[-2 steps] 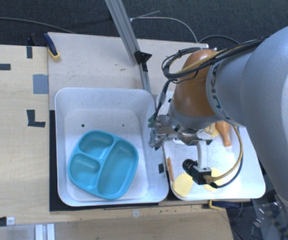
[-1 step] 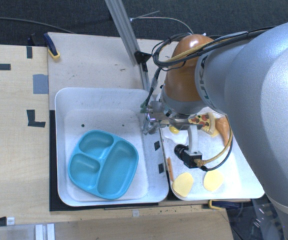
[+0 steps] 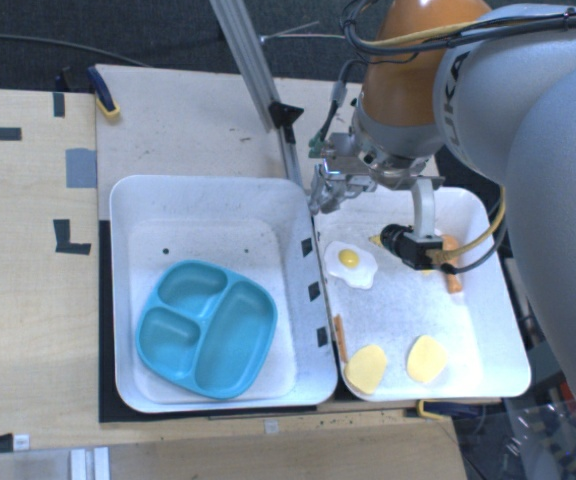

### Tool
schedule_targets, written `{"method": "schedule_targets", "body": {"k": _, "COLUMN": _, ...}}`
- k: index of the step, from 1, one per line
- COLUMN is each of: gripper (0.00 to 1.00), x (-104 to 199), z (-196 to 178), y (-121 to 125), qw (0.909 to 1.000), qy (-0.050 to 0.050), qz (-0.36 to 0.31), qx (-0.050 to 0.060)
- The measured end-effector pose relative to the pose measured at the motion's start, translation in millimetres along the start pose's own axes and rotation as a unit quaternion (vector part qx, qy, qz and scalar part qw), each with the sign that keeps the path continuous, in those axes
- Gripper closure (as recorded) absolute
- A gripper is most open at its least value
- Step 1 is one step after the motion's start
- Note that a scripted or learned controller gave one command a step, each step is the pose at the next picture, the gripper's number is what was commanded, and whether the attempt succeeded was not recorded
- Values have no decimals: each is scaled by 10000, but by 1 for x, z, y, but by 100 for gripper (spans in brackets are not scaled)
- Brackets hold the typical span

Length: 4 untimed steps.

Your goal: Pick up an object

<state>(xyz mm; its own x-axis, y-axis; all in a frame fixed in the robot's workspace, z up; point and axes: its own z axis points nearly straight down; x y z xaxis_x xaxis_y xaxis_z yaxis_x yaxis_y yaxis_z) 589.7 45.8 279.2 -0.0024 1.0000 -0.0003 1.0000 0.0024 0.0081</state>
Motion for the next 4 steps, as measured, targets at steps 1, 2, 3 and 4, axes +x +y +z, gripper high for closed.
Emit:
{"method": "schedule_targets", "body": {"k": 1, "gripper": 100, "x": -37, "z": 96, "y": 0, "qw": 10000, "qy": -14, "qz": 27, "qx": 89}}
{"method": "schedule_targets", "body": {"k": 2, "gripper": 100, "x": -146, "z": 132, "y": -34, "qw": 10000, "qy": -19, "qz": 53, "qx": 69}}
{"method": "schedule_targets", "body": {"k": 3, "gripper": 100, "x": -136, "z": 190, "y": -40, "qw": 10000, "qy": -4, "qz": 12, "qx": 41}}
{"method": "schedule_targets", "body": {"k": 4, "gripper": 100, "x": -135, "z": 179, "y": -40, "qw": 10000, "qy": 7, "qz": 6, "qx": 42}}
